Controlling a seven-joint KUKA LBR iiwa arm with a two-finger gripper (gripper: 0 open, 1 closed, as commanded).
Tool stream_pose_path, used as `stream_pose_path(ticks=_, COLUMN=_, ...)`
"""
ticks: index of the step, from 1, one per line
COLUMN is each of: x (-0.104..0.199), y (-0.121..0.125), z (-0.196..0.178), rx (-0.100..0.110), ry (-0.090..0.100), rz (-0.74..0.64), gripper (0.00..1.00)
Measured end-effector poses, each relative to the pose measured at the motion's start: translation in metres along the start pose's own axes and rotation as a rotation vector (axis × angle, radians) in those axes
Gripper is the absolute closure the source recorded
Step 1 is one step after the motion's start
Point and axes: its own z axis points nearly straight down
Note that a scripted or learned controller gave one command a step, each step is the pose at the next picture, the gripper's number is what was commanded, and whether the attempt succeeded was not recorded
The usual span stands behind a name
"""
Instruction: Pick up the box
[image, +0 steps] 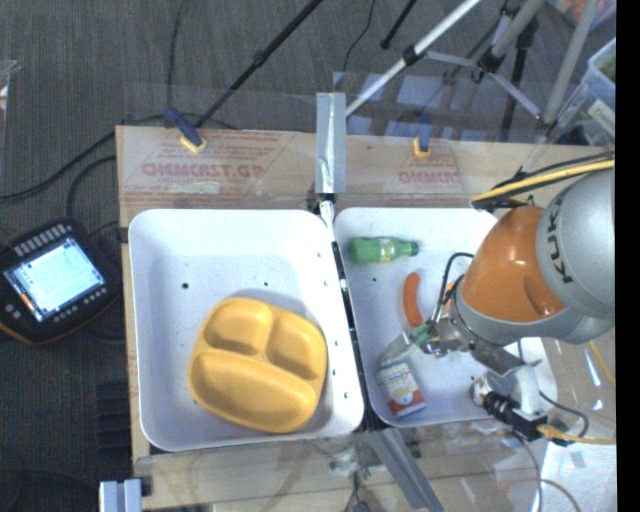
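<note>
Approach step: gripper (425, 338) low in right bin (455, 225), just above & beside box (401, 386), which lies near bin's front wall. Fingers' state: cannot tell, not on box yet. Next, prob.: drop over box w/ jaws straddling, close, lift straight.

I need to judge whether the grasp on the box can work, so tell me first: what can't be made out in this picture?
- Tool: camera view; too small and partly under the arm's orange band, so finger state is unreadable.
- Box: its label print is too small to read, and contact with the tool can't be settled.
- Right bin: its right part is hidden behind the arm.
- Orange stick-shaped item: too small to identify.
</note>
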Motion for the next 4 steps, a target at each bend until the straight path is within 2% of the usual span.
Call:
stream_pose_path(ticks=1, x=-0.025, y=0.057, z=0.002, rx=0.006, ry=0.002, rz=0.087, gripper=0.00)
stream_pose_path(ticks=2, x=-0.030, y=0.138, z=-0.018, rx=0.020, ry=0.005, rz=0.045, gripper=0.00)
stream_pose_path(ticks=3, x=-0.018, y=0.121, z=0.004, rx=0.010, ry=-0.001, rz=0.147, gripper=0.00)
stream_pose_path(ticks=4, x=-0.028, y=0.169, z=0.007, rx=0.058, ry=0.013, rz=0.084, gripper=0.00)
